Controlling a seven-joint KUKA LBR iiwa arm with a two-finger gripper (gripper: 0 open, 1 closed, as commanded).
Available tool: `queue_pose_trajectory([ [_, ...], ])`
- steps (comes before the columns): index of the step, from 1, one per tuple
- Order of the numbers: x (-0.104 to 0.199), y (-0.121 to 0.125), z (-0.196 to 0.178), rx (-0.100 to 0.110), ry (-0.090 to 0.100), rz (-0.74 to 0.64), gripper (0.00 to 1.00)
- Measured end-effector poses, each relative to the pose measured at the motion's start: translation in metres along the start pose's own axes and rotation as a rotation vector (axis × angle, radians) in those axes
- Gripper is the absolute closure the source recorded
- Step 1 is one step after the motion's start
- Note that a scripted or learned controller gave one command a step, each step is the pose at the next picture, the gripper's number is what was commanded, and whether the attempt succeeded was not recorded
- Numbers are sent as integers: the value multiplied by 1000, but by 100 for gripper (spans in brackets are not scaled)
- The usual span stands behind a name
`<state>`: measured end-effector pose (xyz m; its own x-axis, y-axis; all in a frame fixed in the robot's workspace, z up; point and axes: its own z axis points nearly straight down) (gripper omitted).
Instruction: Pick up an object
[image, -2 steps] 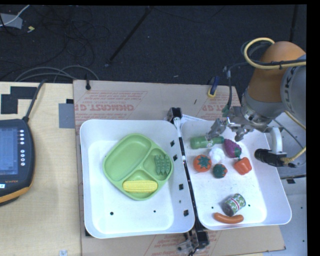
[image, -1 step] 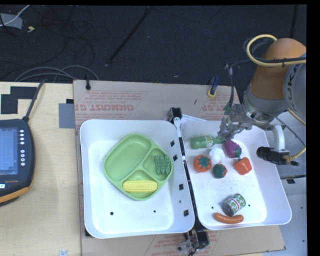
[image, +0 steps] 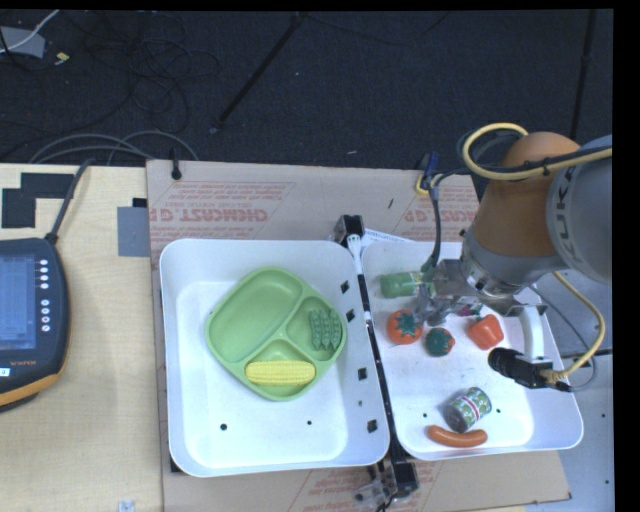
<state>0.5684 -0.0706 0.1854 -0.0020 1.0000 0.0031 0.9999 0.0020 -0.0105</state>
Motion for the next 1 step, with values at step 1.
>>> queue_pose_trajectory([
  [1,77,-20,-79,-11,-1,-4,100],
])
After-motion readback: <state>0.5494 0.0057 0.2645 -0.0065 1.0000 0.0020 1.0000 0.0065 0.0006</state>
